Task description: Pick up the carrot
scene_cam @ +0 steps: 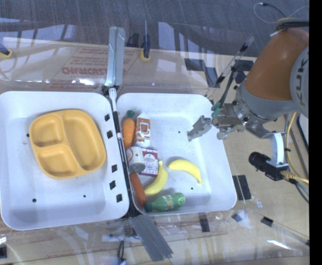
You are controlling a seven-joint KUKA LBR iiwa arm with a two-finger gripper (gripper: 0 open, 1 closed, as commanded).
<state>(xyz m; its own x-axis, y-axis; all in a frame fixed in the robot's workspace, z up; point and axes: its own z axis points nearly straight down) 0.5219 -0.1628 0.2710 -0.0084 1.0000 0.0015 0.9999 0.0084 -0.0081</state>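
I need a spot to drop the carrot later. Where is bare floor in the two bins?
Left bin: bare strip along the near side, below the yellow plate. Right bin: bare far-right floor, beyond the bananas, under the gripper. Its left side is crowded: carrots, cartons, bottle.

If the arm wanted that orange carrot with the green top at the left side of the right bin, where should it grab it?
Probably mid-body, from straight above. The orange carrot with the green top lies flat, lengthwise along the right white bin's left wall, with a small printed carton close on its other side. Side room looks tight, so the two-finger gripper might close across the orange middle, where it looks widest.
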